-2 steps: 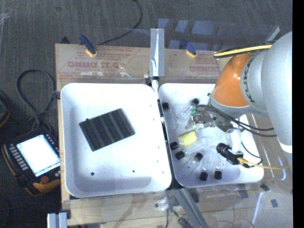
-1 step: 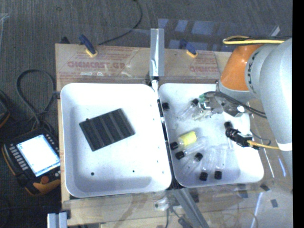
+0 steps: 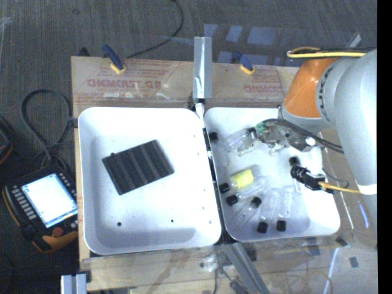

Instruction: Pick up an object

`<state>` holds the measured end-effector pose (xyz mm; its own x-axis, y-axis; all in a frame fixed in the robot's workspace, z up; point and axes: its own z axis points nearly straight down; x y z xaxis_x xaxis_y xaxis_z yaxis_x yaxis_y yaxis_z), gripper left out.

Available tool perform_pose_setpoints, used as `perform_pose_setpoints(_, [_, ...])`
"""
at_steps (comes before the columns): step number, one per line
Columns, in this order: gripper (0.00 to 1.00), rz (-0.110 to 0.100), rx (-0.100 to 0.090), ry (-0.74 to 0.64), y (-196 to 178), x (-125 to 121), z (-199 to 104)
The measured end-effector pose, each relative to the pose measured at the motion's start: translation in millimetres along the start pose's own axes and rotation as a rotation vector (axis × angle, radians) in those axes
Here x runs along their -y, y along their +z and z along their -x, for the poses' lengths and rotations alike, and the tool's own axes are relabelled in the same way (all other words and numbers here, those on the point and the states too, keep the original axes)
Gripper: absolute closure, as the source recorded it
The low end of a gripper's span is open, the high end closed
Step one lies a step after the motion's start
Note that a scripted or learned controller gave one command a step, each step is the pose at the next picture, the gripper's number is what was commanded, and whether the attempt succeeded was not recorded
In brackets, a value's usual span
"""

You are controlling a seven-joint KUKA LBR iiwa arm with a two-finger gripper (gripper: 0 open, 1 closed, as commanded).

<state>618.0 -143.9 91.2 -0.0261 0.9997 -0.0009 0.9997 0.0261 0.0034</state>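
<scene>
Clear vials [image 3: 272, 204] hard to discern

Faded red lettering [image 3: 127, 83] runs along the brown cardboard sheet [image 3: 141, 78] that lies on the desk behind the two white bins, in the upper middle of the frame. It is printed reversed or upside down and is too washed out to read with certainty. A second patch of the same red print [image 3: 264, 87] sits further right on the cardboard, just left of the arm's orange band [image 3: 309, 94], also illegible. Dark letters [image 3: 320, 92] stand on that orange band at the upper right, cut off and unreadable. The lit screen of the handheld control pendant [image 3: 46, 199] at the lower left shows rows too small to read.
</scene>
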Motion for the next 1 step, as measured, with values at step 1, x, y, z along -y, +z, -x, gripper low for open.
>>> perform_pose_setpoints(1, [0.0,-0.003,0.002,-0.039,-113.0,27.3,73.4])
